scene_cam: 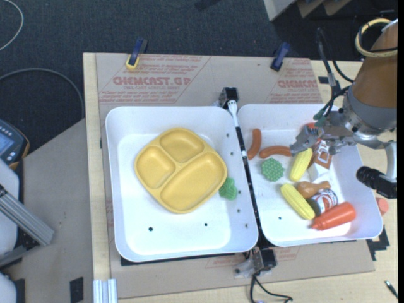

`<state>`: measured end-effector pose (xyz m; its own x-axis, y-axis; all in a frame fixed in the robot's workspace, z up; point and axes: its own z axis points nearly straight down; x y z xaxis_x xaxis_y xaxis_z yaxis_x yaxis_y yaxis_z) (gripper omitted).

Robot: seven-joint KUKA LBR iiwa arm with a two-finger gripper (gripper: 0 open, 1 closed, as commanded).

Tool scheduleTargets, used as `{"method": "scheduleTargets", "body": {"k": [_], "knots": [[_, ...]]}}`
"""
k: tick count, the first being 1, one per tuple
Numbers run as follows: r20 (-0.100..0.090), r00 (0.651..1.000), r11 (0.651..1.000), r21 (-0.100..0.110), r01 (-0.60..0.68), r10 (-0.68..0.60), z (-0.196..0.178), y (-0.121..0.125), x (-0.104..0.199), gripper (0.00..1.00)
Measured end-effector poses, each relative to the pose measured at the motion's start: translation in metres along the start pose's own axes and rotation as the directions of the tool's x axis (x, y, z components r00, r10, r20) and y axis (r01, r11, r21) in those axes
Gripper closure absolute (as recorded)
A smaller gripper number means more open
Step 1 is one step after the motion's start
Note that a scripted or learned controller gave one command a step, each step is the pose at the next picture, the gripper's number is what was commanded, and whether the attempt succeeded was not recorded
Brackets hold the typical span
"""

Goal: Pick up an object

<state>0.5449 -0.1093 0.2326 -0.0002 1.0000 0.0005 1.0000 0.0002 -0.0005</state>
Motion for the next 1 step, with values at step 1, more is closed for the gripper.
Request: {"method": "scheduleTargets", "body": {"k": [1], "knots": [[0.002, 1.0, 1.0, -0.012, 0.002, -0.002, 0.1308, 0.0025, -0.0249, 0.0]]}}
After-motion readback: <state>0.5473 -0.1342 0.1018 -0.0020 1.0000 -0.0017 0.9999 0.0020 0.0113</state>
